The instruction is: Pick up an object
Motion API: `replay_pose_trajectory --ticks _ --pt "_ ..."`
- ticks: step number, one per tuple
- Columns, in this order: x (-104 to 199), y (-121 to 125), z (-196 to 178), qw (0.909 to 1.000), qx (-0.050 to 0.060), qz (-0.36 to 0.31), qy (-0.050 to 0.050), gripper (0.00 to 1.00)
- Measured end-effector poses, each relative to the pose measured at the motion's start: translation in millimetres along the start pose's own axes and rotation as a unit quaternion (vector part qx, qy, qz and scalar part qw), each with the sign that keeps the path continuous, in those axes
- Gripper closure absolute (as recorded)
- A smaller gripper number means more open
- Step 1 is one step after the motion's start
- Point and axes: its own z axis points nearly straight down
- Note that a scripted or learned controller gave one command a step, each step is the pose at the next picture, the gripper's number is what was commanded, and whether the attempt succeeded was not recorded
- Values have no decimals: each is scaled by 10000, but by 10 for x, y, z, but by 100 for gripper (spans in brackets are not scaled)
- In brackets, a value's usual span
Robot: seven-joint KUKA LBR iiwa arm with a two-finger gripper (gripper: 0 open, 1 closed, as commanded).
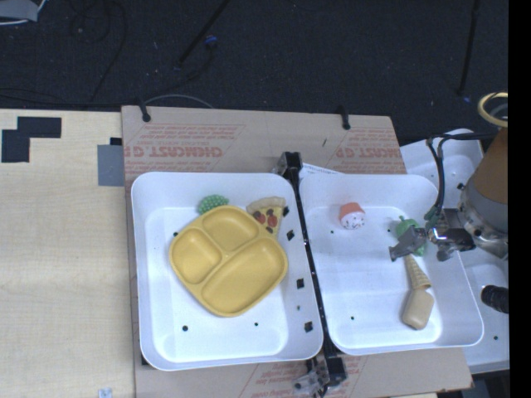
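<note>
So the tan cone-shaped toy [416, 295] is lying in the right bin [365, 322], just on the near side of the gripper [412, 240]. Can't tell how wide the gripper's open, or whether it's gripping that green thing [406, 226] at its tip.

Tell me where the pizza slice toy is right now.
The pizza slice toy lies in the left bin, near its back right corner, touching the yellow divided plate's back edge.

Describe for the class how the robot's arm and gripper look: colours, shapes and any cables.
The arm enters from the right edge: a rounded orange-brown band above a grey wrist section. The gripper is small, made of grey metal parts with a green piece near its fingers. A black cable loops beside the arm.
</note>
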Motion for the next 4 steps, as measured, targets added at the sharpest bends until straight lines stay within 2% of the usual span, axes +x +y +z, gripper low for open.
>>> replay_pose_trajectory --ticks 1,2,3,4 --pt "23 -30 645 10000 10 0 5 0" --pt "86 42 1136 10000 -5 1 3 0" --pt "73 40 1014 10000 -9 20 0 100" --pt "110 65 585 10000 -44 -11 -11 100"
